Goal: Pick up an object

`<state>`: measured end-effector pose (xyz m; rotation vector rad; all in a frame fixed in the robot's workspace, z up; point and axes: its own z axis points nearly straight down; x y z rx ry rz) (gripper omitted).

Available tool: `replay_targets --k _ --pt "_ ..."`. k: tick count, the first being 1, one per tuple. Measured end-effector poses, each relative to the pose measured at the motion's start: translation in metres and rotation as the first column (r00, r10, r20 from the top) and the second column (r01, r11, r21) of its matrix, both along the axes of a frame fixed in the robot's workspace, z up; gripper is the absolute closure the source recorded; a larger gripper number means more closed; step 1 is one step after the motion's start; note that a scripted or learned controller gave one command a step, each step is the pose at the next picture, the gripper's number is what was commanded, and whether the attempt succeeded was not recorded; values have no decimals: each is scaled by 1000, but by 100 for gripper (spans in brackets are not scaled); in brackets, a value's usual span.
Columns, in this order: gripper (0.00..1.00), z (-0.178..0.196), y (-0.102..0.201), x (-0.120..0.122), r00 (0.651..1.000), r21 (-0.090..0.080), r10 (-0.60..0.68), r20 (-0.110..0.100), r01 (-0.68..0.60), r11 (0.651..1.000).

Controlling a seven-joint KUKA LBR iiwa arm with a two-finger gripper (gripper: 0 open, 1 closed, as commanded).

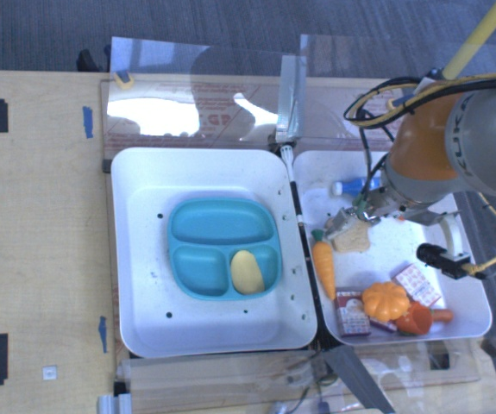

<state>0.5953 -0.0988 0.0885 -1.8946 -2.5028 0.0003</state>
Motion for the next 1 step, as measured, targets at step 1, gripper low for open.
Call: replay_targets --k 1 --pt "100 103 68 75 989 2 -149 14 149 989"
